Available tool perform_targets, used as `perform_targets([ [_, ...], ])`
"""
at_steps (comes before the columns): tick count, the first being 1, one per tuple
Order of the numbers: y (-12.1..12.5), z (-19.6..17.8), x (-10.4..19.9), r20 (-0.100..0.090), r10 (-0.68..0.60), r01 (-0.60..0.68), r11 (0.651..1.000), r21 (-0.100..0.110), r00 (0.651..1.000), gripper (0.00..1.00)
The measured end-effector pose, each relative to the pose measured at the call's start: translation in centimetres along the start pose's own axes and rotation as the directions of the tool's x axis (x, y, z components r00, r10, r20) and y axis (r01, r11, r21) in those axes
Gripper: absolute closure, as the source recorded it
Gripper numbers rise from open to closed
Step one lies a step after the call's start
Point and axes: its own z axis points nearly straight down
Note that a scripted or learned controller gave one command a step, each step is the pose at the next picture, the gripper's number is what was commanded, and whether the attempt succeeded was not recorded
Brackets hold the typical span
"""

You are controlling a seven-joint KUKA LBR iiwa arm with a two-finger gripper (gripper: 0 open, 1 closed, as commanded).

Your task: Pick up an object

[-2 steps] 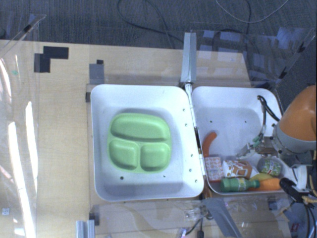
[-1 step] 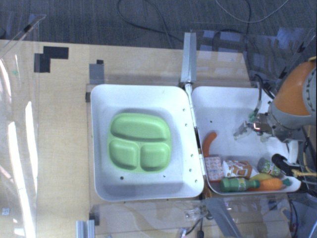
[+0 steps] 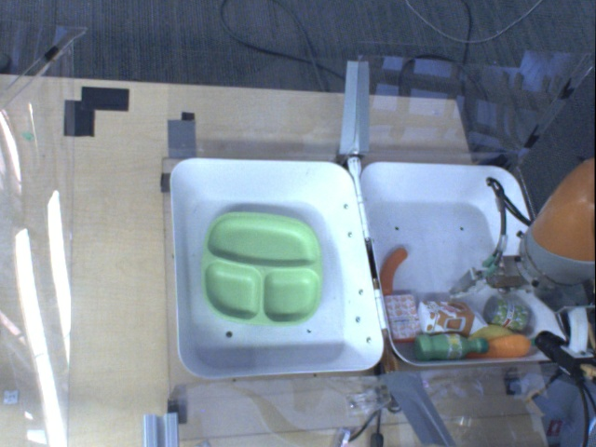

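Bright, even light — slightly soft focus.

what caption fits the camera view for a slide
KUKA arm's gripper over the right bin above piled toy food, a green divided tray in the left bin.

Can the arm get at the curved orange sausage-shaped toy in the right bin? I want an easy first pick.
Probably yes. The curved orange sausage-shaped toy lies apart from the clutter along the near wall of the right white bin, with bare floor around it, and the tool sits just to its right.
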Motion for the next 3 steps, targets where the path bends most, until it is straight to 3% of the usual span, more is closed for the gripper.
perform_targets([
  [1, 5.9, -0.6, -1.8, -0.002, -0.112, 0.112, 0.994, 0.004, 0.994, 0.0],
  [2, 13.8, 0.4, -1.9, -0.002, -0.175, 0.175, 0.984, 0.003, 0.984, 0.0],
  [3, 16.9, -7.0, 5.5, -0.001, 0.043, -0.043, 0.999, 0.003, 0.999, 0.0],
])
